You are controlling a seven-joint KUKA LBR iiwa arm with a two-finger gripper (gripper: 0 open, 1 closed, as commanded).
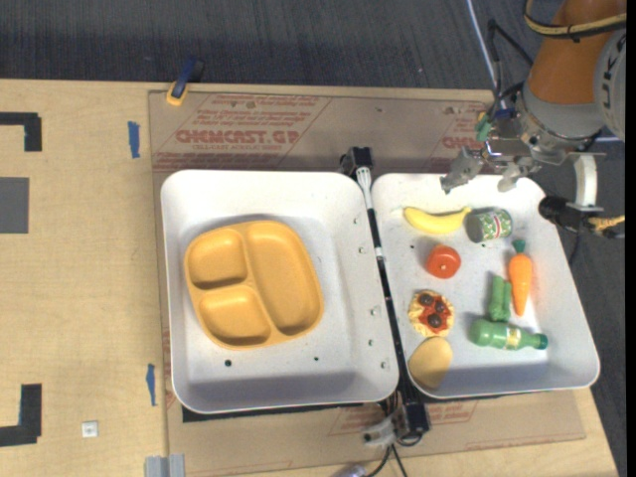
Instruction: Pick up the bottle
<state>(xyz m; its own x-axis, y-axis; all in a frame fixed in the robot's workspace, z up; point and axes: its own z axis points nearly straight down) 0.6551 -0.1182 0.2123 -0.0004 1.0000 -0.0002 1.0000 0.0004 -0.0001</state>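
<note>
Nearest you, at the front of the right bin (581, 361), sits a round tan cookie-like piece (430, 361), and just up from it a small pastry topped with dark berries (431, 311). Your target, the green bottle (507, 337), lies on its side near the bin's front right, neck pointing right (its label is too small to read). A second green piece (498, 296) stands just above it, beside the orange carrot (520, 281). Further back you have a red tomato (443, 260), a yellow banana (435, 220) and a green-labelled can (489, 225) lying on its side just right of the banana.

Your gripper (489, 175) hangs over the back edge of the right bin, well apart from the bottle. Its two fingers (459, 173) are spread, with nothing between them.

On your left, the left bin (189, 366) holds a yellow divided tray (253, 283) with three compartments. Both bins rest on a sheet of printed cardboard (248, 132).
</note>
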